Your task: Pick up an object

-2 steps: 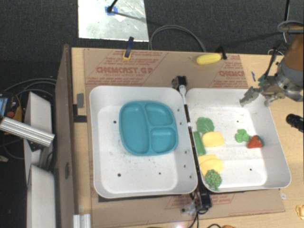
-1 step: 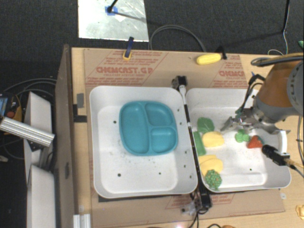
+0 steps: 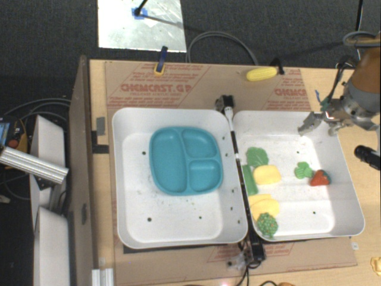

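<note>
- Bins sat side by side on the surface: the left bin carried a blue divided plate, the right bin a scatter of toy food.
- Along the right bin's left wall lay a green leafy piece, a yellow piece just below it, a long green piece against the divider, a second yellow piece, and a green bumpy piece nearest the front edge.
- Further right, a small green piece touched a red strawberry.
- The end effector hung above the right bin's far right corner, well apart from the food, fingers spread and nothing between them.
- A yellow banana rested on the surface behind the bins.
</note>
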Tool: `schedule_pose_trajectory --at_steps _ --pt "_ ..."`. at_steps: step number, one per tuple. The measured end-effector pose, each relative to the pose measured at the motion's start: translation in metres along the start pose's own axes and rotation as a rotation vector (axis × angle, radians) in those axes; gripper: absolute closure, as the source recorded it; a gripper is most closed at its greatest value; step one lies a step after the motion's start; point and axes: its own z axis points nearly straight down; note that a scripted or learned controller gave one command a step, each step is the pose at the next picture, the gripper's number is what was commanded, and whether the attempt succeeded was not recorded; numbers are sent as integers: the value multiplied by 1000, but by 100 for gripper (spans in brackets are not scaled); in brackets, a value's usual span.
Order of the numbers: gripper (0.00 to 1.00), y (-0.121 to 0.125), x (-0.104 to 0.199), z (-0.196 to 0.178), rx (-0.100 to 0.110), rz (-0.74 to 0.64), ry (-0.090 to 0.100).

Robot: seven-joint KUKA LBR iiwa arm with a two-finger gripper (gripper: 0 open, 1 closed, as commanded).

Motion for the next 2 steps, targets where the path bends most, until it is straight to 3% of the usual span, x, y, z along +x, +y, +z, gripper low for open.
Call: schedule_pose_trajectory --at_steps 1,2 --pt "0 -54 17 93 18 4 8" --pt "0 -67 2 72 11 5 6"
